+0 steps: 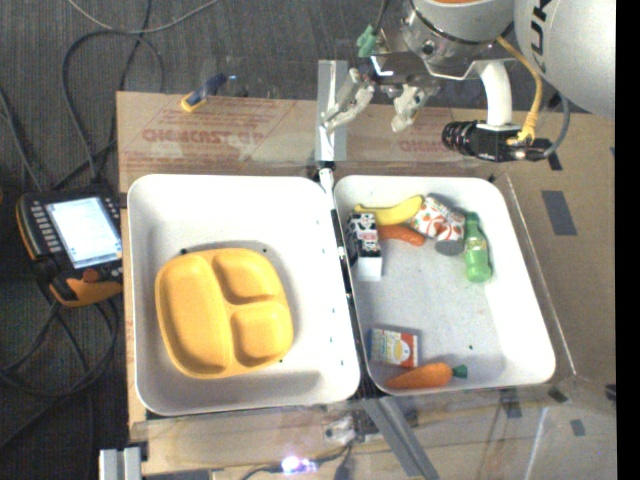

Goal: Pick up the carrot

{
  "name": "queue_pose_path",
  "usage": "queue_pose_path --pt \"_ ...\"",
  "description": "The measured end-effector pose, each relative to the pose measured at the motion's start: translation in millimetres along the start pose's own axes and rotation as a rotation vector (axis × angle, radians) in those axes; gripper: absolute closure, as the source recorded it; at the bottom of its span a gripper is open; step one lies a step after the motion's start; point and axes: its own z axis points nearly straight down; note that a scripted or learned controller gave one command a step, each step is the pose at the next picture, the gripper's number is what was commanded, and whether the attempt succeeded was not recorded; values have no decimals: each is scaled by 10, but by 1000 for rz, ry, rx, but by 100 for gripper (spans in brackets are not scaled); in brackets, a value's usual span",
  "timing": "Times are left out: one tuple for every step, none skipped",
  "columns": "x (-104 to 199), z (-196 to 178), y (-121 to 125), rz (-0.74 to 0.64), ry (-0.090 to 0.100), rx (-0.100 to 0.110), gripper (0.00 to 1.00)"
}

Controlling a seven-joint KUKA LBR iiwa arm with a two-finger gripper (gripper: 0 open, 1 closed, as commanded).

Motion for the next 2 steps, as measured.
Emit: queue_pose_path --pt "212 402 12 443 -1 2 0" --pt "886 157 -139 393 -1 0 0"
